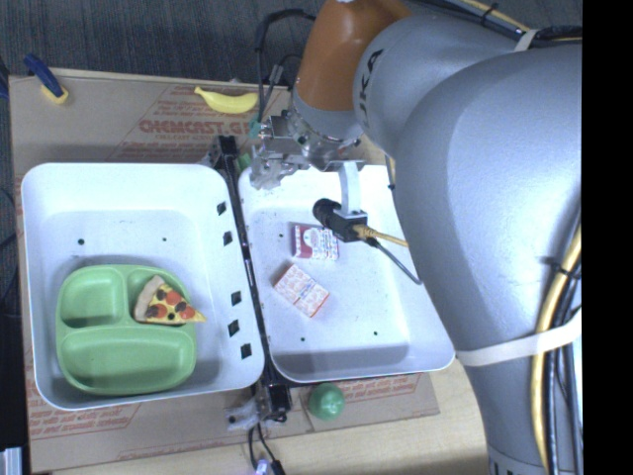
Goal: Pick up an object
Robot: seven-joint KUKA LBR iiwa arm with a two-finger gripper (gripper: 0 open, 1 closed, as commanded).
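White right bin [425, 359], the tool [269, 171] over its far left corner, opening unclear, pink carton [314, 242] close by.

The cardboard sheet [129, 110] reads "CHEMCAST" in red print.

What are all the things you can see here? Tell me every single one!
left bin: one, white, left side of the bench
right bin: one, white, right beside the left bin
plate: one, green, in the left bin
pizza slice: one, tan with red bits, on the plate
carton: one, pink and white, in the right bin
packet: one, white with orange pattern, in the right bin
banana: one, yellow, behind the bins
ball: one, green, in front of the right bin
clip: one, blue and yellow, far left corner
arm: one, grey and orange, from the right
gripper: one, metal, over the right bin's far left corner
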